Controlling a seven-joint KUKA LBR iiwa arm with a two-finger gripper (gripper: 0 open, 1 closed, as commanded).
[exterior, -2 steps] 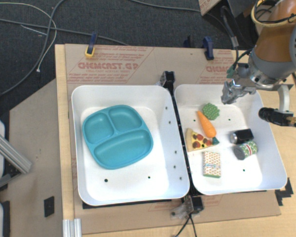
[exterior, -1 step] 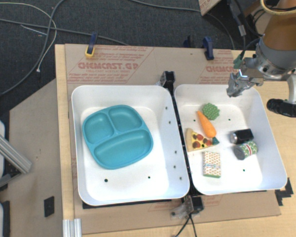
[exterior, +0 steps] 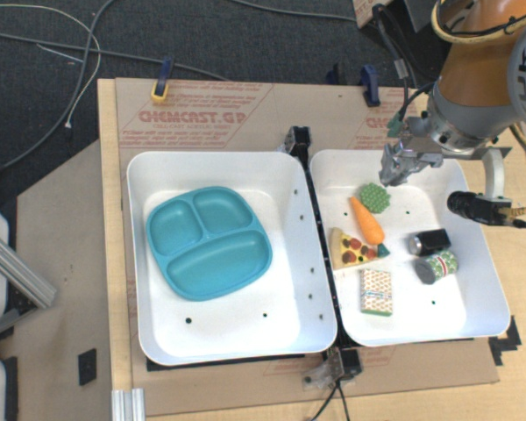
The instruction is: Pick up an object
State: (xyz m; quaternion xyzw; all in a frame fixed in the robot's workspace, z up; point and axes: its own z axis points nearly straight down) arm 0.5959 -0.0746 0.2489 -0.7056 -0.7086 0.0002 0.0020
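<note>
Nearest to the camera is the front rim of the left bin (exterior: 237, 351), which stands on the counter (exterior: 114, 235). This bin holds a teal plate (exterior: 210, 242) with three compartments, lying flat and a little turned, in the middle of the bin.

Just beside it, touching along the middle edge, is the right bin (exterior: 473, 318). It holds several small things. On its left side lies a pizza slice (exterior: 352, 250), yellow with dark and red spots. Below the slice lies a small box (exterior: 377, 291) with a pale pattern. Above the slice is a carrot (exterior: 366, 222), orange and tilted, and its upper end touches a green round thing (exterior: 375, 198) with a bumpy surface. More to the right lie a black block (exterior: 431, 240) and, just below it, a green can (exterior: 437, 265) on its side with a grey end.

From the right the arm (exterior: 478, 68) reaches in, grey with an orange band. Its gripper (exterior: 394, 175) hangs over the far part of the right bin, just above the green round thing. I cannot tell if it is released or clenched, and nothing is seen between it.
</note>
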